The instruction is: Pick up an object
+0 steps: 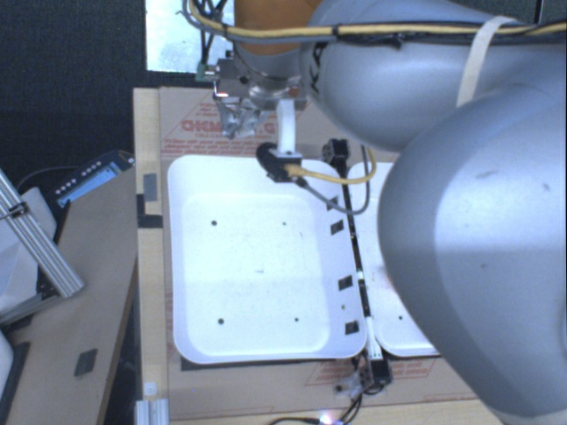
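— Where does the gripper (252, 120) stand?
— Over the far rim of the left bin (182, 255), near that bin's far right corner. It hangs below the orange band (275, 7) of the grey arm (461, 237), whose bulk fills the right of the view.

— Is it wide or narrow?
— That cannot be told; the metal head is seen from above at a slant, and its lower part is blurred against the printed cardboard sheet (190, 127) under the bins.

— Does it carry anything?
— Nothing can be made out in its grasp. A white upright piece (288, 127) runs down beside it to a black end (273, 162), and a yellow cable (330, 178) leads from there towards the right.

— And the object to pick up?
— Its place cannot be told. The left bin presents a white floor with a few small dark dots. The arm covers most of the right bin (403, 339), leaving a near corner and a thin strip in sight.

— What lies between the bins?
— A dark cable with black clips (347, 282), running along the seam towards the near edge
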`<action>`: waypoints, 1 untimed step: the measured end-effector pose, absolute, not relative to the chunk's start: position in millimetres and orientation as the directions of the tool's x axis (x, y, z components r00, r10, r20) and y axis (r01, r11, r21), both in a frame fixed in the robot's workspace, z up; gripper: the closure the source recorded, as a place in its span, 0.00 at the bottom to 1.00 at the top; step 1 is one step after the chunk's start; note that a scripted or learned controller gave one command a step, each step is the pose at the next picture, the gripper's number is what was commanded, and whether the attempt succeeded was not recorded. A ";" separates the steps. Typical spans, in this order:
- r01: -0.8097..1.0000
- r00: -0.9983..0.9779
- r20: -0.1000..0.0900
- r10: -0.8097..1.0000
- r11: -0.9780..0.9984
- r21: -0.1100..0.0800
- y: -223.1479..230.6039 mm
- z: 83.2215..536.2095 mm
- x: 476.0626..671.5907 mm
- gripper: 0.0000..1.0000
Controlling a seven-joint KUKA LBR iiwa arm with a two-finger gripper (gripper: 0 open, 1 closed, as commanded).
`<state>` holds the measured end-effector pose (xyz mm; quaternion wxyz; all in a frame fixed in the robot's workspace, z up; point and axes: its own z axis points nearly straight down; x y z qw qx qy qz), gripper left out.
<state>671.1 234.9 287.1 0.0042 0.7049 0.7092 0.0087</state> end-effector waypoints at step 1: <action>1.000 -0.001 -0.001 1.000 0.001 -0.007 233.8 182.9 650.2 1.00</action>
